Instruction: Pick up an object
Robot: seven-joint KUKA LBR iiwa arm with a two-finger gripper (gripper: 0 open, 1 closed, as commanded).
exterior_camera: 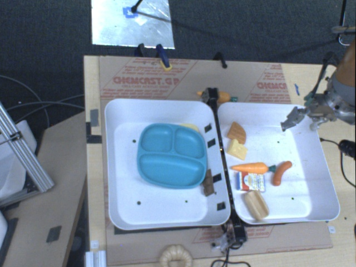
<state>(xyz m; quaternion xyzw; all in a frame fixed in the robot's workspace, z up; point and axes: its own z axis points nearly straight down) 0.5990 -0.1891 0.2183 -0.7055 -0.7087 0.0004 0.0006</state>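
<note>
The right bin (311, 166) holds several toy foods: a carrot (251, 168), a sausage (281, 172), a cheese wedge (238, 149), a brown bread slice (237, 132), a small carton (252, 181) and a bread roll (256, 204). My gripper (303, 119) hangs above the bin's upper right part, right of the food and apart from it. Nothing is visible between its fingers.
The left bin (119, 149) holds a blue divided plate (171, 154), with a yellowish item (190, 127) peeking out behind it. An orange object (221, 97) lies on the cardboard behind the bins. A metal sheet (132, 14) lies at the back.
</note>
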